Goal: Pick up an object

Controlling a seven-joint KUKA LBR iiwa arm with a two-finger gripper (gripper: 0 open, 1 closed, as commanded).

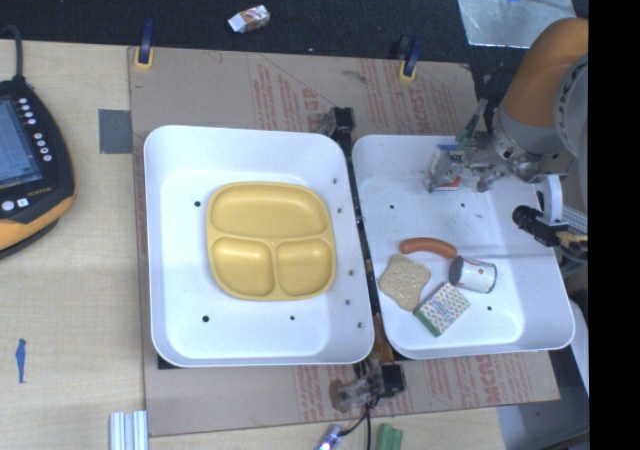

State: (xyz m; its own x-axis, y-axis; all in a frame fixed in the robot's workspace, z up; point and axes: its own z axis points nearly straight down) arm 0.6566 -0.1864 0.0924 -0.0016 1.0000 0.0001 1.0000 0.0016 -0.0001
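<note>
The right bin [520, 323] holds four small things, grouped in its near half. A sausage [428, 247] lies flat toward the middle of that bin. Just nearer than the sausage sits a slice of bread [404, 282], tilted, close to the bin's left wall. Beside the bread on its right is a small cup [472, 275] lying on its side, its open end facing left. A green patterned packet [442, 309] lies at the near side of the bread and the cup, touching or nearly touching both.

The gripper [458, 173] hangs over the far part of the right bin, well apart from the sausage and the rest. Whether it is wide or narrow cannot be told from this angle, and nothing can be made out between its tips. The arm [545, 78] reaches in past the bin's far right corner.

The left bin [170, 238] lies beside the right bin, touching along the shared wall, and carries a yellow tray [270, 239] with three compartments at its middle. A black and orange pendant [30, 168] rests on the bench well left of the left bin.
</note>
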